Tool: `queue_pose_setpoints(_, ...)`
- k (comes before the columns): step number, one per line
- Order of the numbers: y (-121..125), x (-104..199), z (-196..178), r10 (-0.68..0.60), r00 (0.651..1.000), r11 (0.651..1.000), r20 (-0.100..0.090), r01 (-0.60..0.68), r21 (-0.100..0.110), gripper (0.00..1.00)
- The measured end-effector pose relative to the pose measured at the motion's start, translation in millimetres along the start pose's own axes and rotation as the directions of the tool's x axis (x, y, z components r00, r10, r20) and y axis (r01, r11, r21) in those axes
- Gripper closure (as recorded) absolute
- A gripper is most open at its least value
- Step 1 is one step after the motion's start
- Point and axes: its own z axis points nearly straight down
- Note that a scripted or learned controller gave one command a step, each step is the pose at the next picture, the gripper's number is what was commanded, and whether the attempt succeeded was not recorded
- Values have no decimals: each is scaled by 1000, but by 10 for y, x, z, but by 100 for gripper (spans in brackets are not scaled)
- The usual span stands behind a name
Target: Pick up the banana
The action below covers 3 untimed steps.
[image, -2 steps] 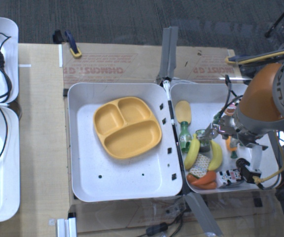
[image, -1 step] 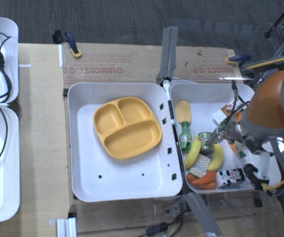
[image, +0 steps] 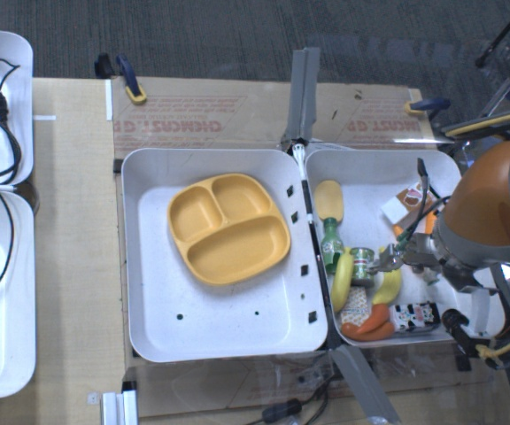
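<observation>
Lying in the right bin (image: 441, 162), the banana (image: 341, 282) sits near the bin's left wall, a yellow curve running top to bottom, and it looks untouched on the bin floor! Just above it stands a green bottle (image: 330, 240), with a pale yellow piece (image: 328, 199) beyond that, and touching its right side is a small green-labelled can (image: 362, 265). Below it, a pale mesh-looking item (image: 356, 305) rests on something orange-red (image: 367, 328), and a second yellow piece (image: 388, 284) sits just right of the can. The gripper (image: 395, 259) is down in this cluster, close to the can and that second yellow piece, but whether its fingers are open or closed I cannot tell: they are too small and tangled with the clutter. Nothing is visibly between them. The arm's orange band (image: 496, 193) looms over the bin's right half. Over in the left bin (image: 140, 237), a yellow divided plate (image: 228, 228) lies alone. My read: the approach is done, the grasp and lift are all still to come, and the gripper seems slightly right of the banana.
</observation>
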Motion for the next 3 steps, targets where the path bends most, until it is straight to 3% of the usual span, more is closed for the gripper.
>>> queue_pose_setpoints(1,529,95,-466,36,999,998,-6,-36,44,0)
queue_pose_setpoints(2,3,233,167,-44,999,998,-11,45,47,0)
queue_pose_setpoints(3,19,221,83,-42,999,998,-11,42,47,100)
